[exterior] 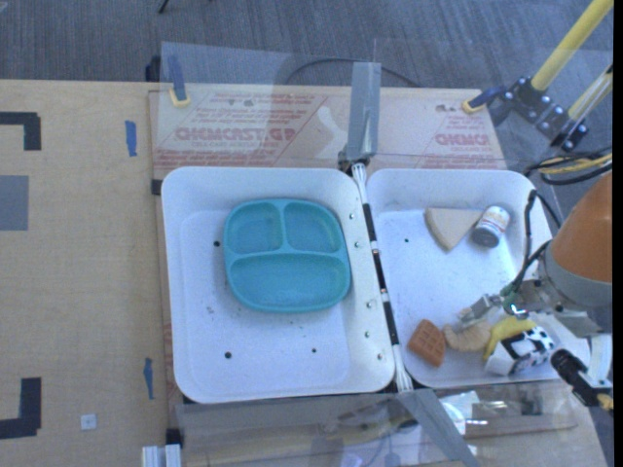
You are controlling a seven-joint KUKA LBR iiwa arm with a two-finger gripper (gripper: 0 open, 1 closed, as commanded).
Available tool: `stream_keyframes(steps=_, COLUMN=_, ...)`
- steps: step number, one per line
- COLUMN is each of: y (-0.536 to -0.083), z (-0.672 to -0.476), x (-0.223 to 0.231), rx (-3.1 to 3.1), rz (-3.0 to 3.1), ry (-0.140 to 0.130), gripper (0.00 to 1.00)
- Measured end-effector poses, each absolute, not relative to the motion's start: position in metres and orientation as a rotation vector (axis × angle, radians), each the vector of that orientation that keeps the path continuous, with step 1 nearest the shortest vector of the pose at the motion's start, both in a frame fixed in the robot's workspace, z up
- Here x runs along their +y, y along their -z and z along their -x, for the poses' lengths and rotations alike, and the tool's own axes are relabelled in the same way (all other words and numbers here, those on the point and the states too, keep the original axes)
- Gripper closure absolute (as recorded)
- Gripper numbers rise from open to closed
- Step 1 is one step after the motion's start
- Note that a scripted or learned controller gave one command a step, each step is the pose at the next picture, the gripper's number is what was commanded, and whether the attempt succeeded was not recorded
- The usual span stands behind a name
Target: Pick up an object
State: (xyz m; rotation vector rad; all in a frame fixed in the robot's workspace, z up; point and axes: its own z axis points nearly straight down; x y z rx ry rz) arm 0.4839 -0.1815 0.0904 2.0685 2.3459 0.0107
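The arm reaches in from the right, and its gripper (498,309) hangs low over the near corner of the right bin (389,261), right above a tight cluster of objects. Whether the claw is spread or clenched cannot be told — its tips blur into the clutter.

The likeliest target is the yellow banana-like piece (506,331), which lies just beside a black-and-white toy (521,350) and a tan lump (467,339), with an orange waffle-like cracker (426,342) just to their left. Its long axis seems to run diagonally, low end toward the near left, high end toward the far right.

To do this well, the jaws should straddle the piece across its short width and descend squarely — crowding neighbours could slip in instead.

A tan wedge (450,226) and a small can (490,226) lie well apart at the bin's far side; the left bin (195,339) bears a teal divided plate (287,255).
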Motion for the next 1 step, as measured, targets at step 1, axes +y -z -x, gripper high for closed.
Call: stream_keyframes(steps=1, y=-0.0902, z=-0.5070, x=-0.1617, rx=2.332, rz=-2.081, ry=-0.006, gripper=0.00)
